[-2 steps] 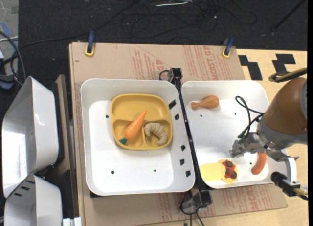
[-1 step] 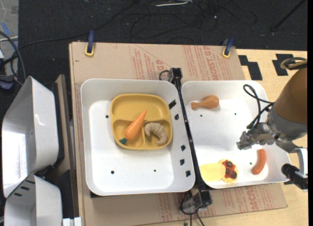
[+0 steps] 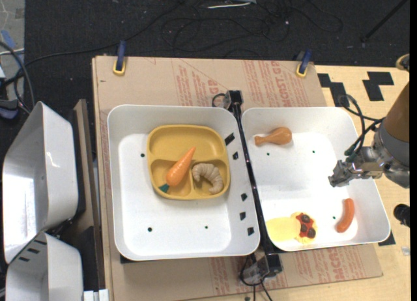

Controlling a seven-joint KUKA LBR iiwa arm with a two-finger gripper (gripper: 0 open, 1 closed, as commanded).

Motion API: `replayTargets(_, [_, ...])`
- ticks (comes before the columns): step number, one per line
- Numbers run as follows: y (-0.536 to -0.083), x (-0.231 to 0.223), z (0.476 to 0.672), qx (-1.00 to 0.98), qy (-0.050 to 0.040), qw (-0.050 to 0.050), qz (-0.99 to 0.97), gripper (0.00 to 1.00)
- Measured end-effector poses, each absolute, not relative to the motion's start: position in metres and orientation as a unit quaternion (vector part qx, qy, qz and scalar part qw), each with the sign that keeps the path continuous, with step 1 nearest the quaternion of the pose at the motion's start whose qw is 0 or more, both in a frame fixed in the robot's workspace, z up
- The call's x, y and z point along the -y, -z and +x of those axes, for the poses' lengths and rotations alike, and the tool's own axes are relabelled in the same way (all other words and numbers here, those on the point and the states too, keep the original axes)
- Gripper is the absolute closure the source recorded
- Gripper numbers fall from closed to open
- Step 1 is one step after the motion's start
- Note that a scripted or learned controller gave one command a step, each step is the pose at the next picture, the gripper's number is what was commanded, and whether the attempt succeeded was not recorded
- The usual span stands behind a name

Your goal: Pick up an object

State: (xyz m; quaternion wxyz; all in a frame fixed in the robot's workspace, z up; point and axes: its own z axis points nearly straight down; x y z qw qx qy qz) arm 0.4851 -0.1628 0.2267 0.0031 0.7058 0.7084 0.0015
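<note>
My gripper (image 3: 340, 177) hangs over the right part of the right bin (image 3: 326, 118), with the arm coming in from the right. An orange sausage (image 3: 345, 215) lies just below it, near the bin's right wall. A brown chicken drumstick (image 3: 274, 137) rests at the upper left of that bin. A yellow slice with red and dark bits (image 3: 294, 227) lies at the bin's front edge. In the left bin (image 3: 130, 182) stands a yellow divided plate (image 3: 161, 138) holding a carrot (image 3: 180, 167) and a pale shrimp (image 3: 208, 176).
The bins sit on a cardboard sheet (image 3: 273, 78) held by clamps at the back. A white bin-like object (image 3: 36, 163) stands at the far left. Cables cross the dark floor behind the bench.
</note>
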Motion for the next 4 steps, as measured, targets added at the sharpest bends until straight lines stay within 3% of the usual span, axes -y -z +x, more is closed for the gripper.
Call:
replayTargets(1, [-0.289, 0.16, 0.491, -0.709, -0.0015, 0.003, 0.706, 1.0])
replayTargets(4, [-0.263, 0.01, 0.5, -0.71, 0.0, -0.001, 0.704, 1.0])
